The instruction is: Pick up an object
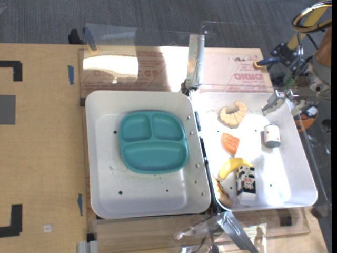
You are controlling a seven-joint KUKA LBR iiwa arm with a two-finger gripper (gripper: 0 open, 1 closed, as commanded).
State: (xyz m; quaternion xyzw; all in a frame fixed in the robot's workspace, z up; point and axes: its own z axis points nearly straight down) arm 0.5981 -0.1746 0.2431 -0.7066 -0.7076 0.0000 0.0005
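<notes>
So the right white plastic bin [295, 186] has 5 things in it. The small black-and-white carton [246, 181] stands near the front edge, long axis running front to back, touching the yellow plastic banana [230, 167]. Metal 2-finger gripper [277, 100] sits at the far right rim; can't tell its finger spread.

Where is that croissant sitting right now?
The croissant lies in the right bin, near its far edge, just beyond the orange piece.
</notes>
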